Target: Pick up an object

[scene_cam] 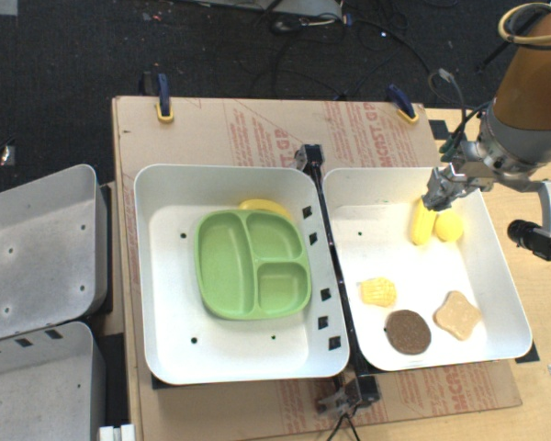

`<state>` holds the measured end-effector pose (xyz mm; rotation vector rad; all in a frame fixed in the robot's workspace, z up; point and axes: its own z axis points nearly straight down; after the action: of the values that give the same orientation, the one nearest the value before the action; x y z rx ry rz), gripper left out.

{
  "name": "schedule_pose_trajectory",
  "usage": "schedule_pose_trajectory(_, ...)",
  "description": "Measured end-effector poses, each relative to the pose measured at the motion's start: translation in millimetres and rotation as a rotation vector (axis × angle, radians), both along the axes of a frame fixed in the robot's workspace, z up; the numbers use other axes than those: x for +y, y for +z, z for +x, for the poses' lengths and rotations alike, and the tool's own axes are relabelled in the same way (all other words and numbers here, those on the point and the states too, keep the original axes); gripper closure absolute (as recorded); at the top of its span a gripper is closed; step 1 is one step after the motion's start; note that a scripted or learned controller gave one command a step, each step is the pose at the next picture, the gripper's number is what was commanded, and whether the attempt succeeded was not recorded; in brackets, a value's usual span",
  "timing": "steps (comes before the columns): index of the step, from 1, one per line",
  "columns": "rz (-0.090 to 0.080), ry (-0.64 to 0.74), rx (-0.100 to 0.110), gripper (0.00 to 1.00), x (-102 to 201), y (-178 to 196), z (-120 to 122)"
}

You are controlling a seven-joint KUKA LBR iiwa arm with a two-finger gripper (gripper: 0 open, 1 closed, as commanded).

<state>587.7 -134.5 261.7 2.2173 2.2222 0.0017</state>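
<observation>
A: Bench is a cardboard sheet (230, 131) clamped at the far edge, two white bins side by side on it. Right bin (496, 274) holds the candidates. Left bin (165, 246) has a green divided plate (254, 265) with something yellow (264, 208) poking out behind its far rim.

B: Where's the gripper?

A: Gripper (438, 197) hangs over the far part of the right bin, directly above a pair of yellow pieces (434, 225), looks like toy lemons or similar. Its tip sits just at their top edge. Can't tell whether there's contact.

B: Fingers?

A: Can't tell. Too small and dark to read.

B: So which step?

A: I'd call it the approach, lined up on the yellow pieces, nothing lifted. They rest on the bin floor.

B: Other targets in the right bin?

A: Near side of the yellow pieces: a yellow corn-like piece (377, 291) toward the divider, a brown round disc (409, 332) by the near wall, a tan toast-shaped piece (457, 315) just beside the disc.

B: Next move?

A: My read: short drop, straddle one yellow piece, not both. They're touching, so a clean pinch is tricky. Then close and lift straight up.
</observation>
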Motion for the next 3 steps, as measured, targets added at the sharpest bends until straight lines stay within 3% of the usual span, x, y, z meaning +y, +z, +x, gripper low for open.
schedule_pose_trajectory(3, 0.003, 0.006, 0.004, 1.00, 173.7, -8.6, -34.3)
